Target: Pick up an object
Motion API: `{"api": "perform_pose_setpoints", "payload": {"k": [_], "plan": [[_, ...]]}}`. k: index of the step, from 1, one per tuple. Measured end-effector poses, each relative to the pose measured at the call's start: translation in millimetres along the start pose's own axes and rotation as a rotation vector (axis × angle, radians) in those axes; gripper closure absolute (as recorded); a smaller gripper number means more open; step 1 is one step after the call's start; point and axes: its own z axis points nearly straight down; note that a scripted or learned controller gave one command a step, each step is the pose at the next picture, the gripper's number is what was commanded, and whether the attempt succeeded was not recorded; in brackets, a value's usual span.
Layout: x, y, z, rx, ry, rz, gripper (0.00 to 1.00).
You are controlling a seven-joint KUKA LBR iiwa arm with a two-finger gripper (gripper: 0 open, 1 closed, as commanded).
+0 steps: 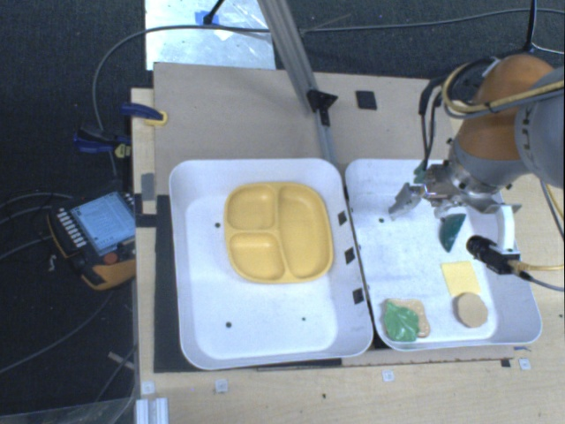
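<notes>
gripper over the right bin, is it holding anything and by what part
Nothing is held. The gripper hangs over bare floor of the right bin with no object between its fingers.

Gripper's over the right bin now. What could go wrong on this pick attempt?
1. The gripper hangs over bare floor of the right bin, apart from every item; closing here would likely grab nothing.
2. The teal object sits right under the wrist, so descending may knock it.
3. The yellow square, tan round piece and green item look flat, probably hard to grip.
</notes>
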Motion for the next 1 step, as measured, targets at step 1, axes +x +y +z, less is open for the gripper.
{"api": "perform_pose_setpoints", "payload": {"k": [1], "plan": [[2.9, 3.8, 61.6, 0.001, 0.000, 0.000, 0.00]]}}
